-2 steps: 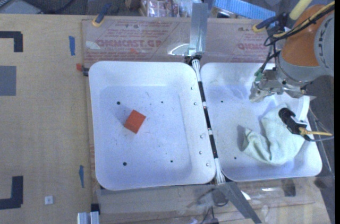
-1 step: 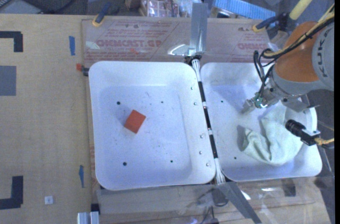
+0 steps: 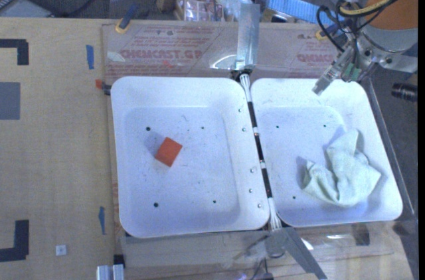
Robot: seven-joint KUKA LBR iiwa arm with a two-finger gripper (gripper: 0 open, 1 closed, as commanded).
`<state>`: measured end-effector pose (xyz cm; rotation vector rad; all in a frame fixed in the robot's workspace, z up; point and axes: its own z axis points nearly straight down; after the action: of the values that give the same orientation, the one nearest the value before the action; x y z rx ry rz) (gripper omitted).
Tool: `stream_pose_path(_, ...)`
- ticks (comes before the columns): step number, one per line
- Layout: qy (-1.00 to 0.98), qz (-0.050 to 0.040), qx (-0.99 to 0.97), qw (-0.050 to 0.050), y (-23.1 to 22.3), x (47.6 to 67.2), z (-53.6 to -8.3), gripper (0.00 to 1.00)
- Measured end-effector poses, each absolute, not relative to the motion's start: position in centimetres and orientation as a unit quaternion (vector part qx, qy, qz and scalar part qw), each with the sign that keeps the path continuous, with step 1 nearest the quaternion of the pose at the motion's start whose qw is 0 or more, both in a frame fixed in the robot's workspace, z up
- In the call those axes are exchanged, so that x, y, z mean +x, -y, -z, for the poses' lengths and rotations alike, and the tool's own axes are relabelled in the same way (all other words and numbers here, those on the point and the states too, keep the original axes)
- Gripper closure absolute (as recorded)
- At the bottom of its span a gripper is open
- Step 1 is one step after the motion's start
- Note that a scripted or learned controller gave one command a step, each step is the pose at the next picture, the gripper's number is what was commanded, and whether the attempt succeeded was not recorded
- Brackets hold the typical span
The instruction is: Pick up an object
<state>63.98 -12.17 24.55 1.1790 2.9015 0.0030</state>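
1. 2 shallow white bins sit side by side on the bench: the left bin [image 3: 133,99] and the right bin [image 3: 292,106], their inner rims meeting along a seam with a row of small clips.
2. An orange block [image 3: 169,152] lies on the floor of the left bin, left of that bin's middle, turned at an angle to the bin's walls and touching none of them.
3. A crumpled pale cloth [image 3: 340,170] lies in the right bin, in its near right part, bunched up with folds; its right edge reaches close to that bin's right wall.
4. The arm enters from the upper right, its orange band visible at the top corner, with dark cables looping beside the wrist.
5. The gripper [image 3: 323,85] hangs over the far right corner of the right bin, tilted so its tip points down and to the left.
6. It is well apart from both the cloth and the orange block, and nothing is seen between its fingers.
7. Whether the jaws stand apart or together I cannot tell; the tip is too small and blurred.
8. Behind the bins stands a clear panel with red lettering, and beyond it a clutter of boxes and cables.
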Motion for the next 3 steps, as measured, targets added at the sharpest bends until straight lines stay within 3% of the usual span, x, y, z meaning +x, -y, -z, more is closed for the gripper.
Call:
stream_pose_path(1, -0.984, -0.0008, 0.181, 0.002, 5.1, 62.9, -21.1, 1.00)
stream_pose_path(2, -1.000, -0.0013, -0.001, 0.006, -5.0, 63.7, -30.9, 1.00)
stream_pose_path(3, -1.000, -0.0013, -0.008, 0.002, -11.0, 66.7, -23.4, 1.00)
